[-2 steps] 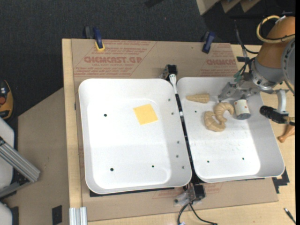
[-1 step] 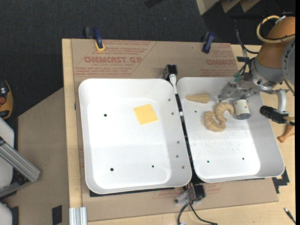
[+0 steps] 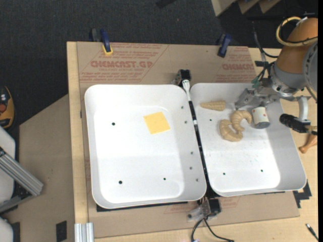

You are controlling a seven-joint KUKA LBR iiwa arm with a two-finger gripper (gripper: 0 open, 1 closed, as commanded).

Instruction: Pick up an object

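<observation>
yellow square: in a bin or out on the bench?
In. The yellow square lies flat on the floor of the left bin, apart from its walls.

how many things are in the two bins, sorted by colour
Yellow: 1, the flat square in the left bin.
Tan: 2, the small pastry and the curved croissant in the right bin.
White: 1, the small cylinder in the right bin.
Total: 4
</observation>
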